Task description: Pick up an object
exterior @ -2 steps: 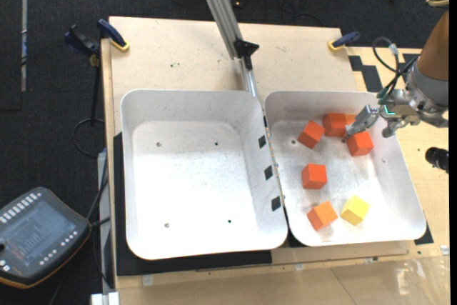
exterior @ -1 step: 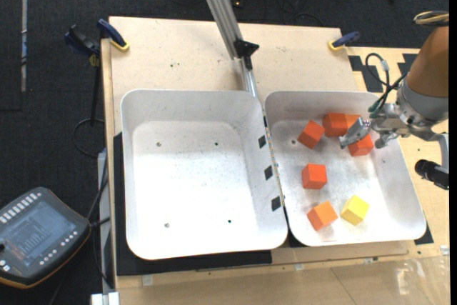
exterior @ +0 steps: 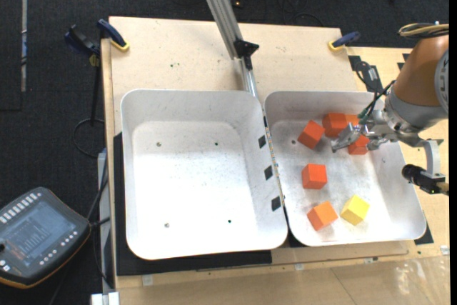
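Several blocks lie in the right bin [exterior: 400, 225]. My gripper [exterior: 348, 138] hangs low over the bin's far right part, reaching in from the right. A small red block [exterior: 360, 146] sits right at the gripper, partly hidden by it. Just behind the gripper lies an orange block [exterior: 335, 123], with an orange-red block [exterior: 310, 133] to its left. Nearer the front are a red block [exterior: 314, 176], an orange block [exterior: 322, 215] and a yellow block [exterior: 355, 210].
The left bin [exterior: 143, 111] stands beside the right one, their rims meeting along the middle. A slanted metal pole [exterior: 218, 0] rises behind the bins. A teach pendant [exterior: 39, 232] lies off the bench at the front left.
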Controlling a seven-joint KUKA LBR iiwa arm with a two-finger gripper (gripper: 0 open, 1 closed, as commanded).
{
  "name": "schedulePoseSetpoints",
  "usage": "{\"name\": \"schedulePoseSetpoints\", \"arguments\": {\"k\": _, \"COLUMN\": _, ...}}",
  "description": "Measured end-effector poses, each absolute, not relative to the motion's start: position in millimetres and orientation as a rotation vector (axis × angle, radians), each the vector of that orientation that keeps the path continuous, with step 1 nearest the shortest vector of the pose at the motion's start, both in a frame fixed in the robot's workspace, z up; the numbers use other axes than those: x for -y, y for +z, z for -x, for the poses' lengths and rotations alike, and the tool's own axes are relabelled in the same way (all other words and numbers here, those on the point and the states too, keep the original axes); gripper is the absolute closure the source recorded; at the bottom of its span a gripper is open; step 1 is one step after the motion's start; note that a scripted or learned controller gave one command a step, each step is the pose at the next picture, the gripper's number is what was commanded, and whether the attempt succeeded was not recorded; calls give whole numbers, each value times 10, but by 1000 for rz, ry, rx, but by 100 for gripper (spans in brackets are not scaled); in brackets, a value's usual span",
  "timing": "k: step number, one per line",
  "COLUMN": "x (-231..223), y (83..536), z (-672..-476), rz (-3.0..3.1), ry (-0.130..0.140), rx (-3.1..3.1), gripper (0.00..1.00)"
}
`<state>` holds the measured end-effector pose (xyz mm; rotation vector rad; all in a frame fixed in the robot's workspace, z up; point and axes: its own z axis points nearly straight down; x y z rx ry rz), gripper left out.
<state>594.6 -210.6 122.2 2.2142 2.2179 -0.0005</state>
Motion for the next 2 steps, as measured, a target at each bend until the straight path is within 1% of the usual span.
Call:
{"name": "schedulePoseSetpoints", "arguments": {"k": 1, "x": 2116, "y": 1210, "z": -5989, "rz": -2208, "ry": 13, "rx": -2208, "gripper": 0}}
{"name": "schedulePoseSetpoints", "arguments": {"k": 2, "x": 2119, "y": 1300, "z": -5996, "rz": -2204, "ry": 13, "rx": -2208, "gripper": 100}}
